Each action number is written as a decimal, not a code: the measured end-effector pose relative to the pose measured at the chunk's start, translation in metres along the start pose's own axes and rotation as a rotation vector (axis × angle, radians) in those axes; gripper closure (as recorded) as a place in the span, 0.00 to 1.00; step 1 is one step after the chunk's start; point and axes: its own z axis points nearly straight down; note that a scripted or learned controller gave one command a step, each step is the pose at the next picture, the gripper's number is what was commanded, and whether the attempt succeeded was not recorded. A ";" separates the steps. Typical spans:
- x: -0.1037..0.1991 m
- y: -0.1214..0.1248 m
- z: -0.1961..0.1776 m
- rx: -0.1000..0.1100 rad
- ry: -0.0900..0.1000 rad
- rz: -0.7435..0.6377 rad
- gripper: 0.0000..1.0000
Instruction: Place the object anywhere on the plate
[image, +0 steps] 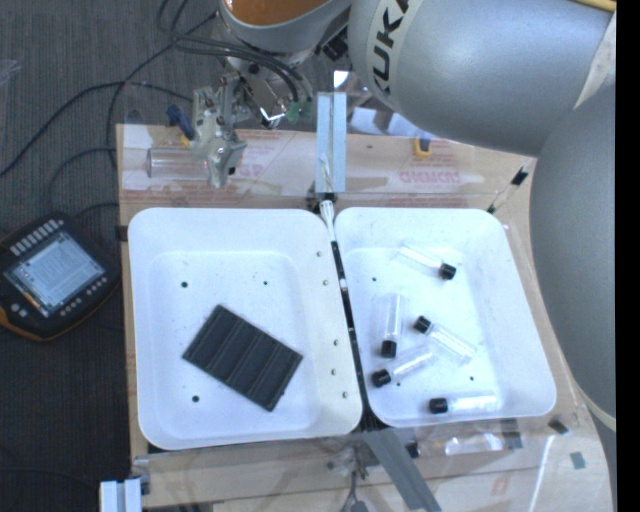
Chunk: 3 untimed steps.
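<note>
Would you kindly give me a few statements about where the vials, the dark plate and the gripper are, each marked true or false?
1. The dark ribbed plate lies in the left bin. True.
2. A vial already rests on the plate. False: the clear vials with black caps all lie in the right bin.
3. The gripper is above the bench's far edge, beyond the left bin. True.
4. The right bin holds two vials. False: five can be counted there.
5. A teach pendant lies left of the bench. True.
</note>
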 end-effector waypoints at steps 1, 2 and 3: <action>-0.001 0.001 -0.010 -0.003 -0.005 0.001 1.00; 0.001 -0.001 -0.059 0.003 0.006 -0.687 1.00; 0.000 0.001 -0.070 -0.002 -0.001 -0.687 1.00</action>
